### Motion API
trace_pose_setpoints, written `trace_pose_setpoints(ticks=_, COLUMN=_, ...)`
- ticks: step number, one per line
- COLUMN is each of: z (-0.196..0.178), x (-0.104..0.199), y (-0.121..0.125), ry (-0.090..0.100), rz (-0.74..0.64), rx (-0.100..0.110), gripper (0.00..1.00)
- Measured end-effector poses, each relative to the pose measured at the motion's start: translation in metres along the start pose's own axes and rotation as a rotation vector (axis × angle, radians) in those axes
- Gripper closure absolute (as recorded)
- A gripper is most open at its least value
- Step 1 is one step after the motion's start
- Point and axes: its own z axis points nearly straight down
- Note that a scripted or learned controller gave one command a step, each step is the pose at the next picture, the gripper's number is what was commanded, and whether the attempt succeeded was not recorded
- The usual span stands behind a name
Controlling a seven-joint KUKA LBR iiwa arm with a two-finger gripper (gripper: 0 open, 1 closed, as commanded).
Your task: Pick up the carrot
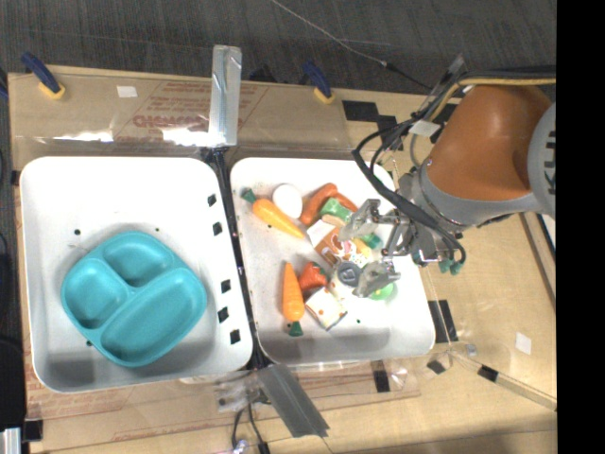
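Beside the carrot (292, 294) in the right bin (406, 334), crowded toys; jaws' state impossible to tell.

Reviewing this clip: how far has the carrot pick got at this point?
Done: the gripper has been brought over the right bin, above the clutter of toy food. In hand: nothing visible between its fingers. Left: both carrots lie in the bin, one near the top left, one lower; one has yet to be grasped and lifted.
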Motion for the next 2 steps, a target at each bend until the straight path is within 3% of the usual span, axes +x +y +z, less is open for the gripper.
trace_pose_setpoints(ticks=1, z=0.108, x=0.016, y=0.035, ry=0.004, rz=-0.232, rx=-0.003, gripper=0.0)
trace_pose_setpoints(ticks=2, z=0.152, x=0.01, y=0.055, ry=0.003, rz=-0.209, rx=-0.002, gripper=0.0)
